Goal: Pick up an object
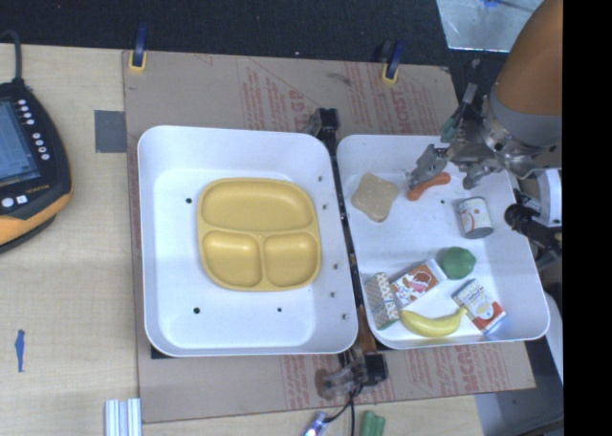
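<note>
The gripper (427, 173) sits low in the right bin (535, 276), its fingers closed around an orange carrot (429, 185) near the bread slice (374, 198). Lifting straight and slowly should prevent slipping.

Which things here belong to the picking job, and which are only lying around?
Job: hand; orange carrot at its fingertips; right bin.
Lying about: bread slice, can, green ball, banana, yellow tray, pendant.

Yellow tray (258, 233) in white bin (163, 233)
Nearby: orange carrot (429, 185), green lime (457, 262), yellow banana (431, 323), tan bread (374, 198).
</note>
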`<state>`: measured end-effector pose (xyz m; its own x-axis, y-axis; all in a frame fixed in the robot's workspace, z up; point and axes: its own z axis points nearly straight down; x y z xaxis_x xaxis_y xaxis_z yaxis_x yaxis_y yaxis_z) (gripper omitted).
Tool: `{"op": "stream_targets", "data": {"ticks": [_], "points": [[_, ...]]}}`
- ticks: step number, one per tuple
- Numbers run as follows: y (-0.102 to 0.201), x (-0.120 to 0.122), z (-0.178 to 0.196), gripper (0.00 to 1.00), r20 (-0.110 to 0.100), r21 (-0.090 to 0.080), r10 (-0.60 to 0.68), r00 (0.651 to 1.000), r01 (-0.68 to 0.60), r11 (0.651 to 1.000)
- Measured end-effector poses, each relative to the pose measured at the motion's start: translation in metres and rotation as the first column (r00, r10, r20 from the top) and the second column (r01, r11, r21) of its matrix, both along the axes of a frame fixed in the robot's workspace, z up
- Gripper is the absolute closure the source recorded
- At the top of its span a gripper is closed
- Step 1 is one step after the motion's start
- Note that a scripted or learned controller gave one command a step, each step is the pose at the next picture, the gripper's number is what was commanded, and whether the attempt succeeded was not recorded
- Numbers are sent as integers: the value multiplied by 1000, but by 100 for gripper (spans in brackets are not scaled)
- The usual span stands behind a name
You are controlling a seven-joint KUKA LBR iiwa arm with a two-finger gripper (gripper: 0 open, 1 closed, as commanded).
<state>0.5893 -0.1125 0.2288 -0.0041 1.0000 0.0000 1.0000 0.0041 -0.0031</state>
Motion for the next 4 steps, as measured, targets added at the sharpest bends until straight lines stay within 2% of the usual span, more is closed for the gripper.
{"op": "stream_targets", "data": {"ticks": [1,2,3,4], "points": [[-58,27,-59,0,-1,-3,0,1000,0,1000],[-73,-7,-115,0,2,5,5,1000,-5,1000],[-8,68,-108,0,2,1,1,1000,-1,1000],[-10,67,-97,100,1,0,2,1000,-2,1000]]}}
